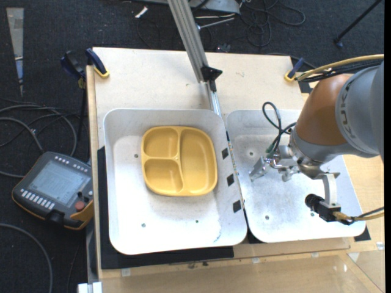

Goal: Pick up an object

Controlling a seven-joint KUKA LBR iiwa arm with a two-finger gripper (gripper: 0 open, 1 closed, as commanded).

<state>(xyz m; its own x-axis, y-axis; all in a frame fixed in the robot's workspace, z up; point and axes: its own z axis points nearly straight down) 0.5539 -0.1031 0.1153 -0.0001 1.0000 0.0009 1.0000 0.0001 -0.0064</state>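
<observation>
A yellow plate with three compartments lay flat in the left bin, a little above its middle, with nothing touching it. The arm reached in over the right bin, and its gripper hung low above that bin's floor, well apart from the plate; whether the gripper was parted or closed could not be told from above.

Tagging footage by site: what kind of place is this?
Likely a robotics lab test cell: a bench with two white bins, a teach pendant on the floor among loose cables, and a yellow divided plate as test object.
</observation>
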